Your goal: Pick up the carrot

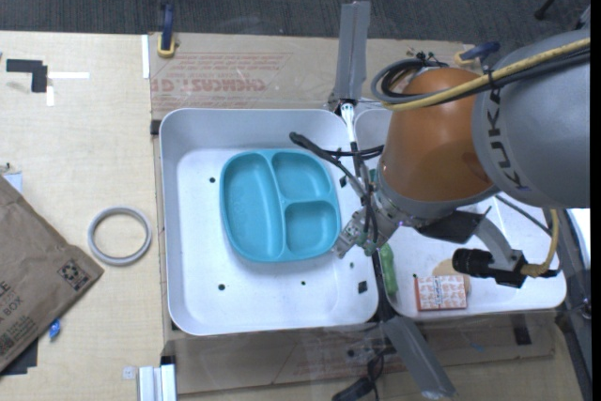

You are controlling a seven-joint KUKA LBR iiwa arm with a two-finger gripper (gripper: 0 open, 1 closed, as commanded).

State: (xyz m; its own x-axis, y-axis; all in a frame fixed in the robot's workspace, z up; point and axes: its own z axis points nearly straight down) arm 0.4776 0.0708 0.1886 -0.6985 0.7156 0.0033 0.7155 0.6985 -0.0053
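Where arm (526,122) crosses bins, "KUKA" readable; hand (360,235) at blue tray (279,205), grip state unclear.

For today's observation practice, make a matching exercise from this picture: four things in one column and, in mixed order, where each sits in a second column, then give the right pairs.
Things:
1. blue divided plate
2. roll of tape
3. small orange and white box
4. hand

Places:
A. on the bench, left of both bins
B. at the right edge of the blue plate, near the wall between the bins
C. inside the left bin
D. inside the right bin, near its front edge

Pairs: 1-C, 2-A, 3-D, 4-B
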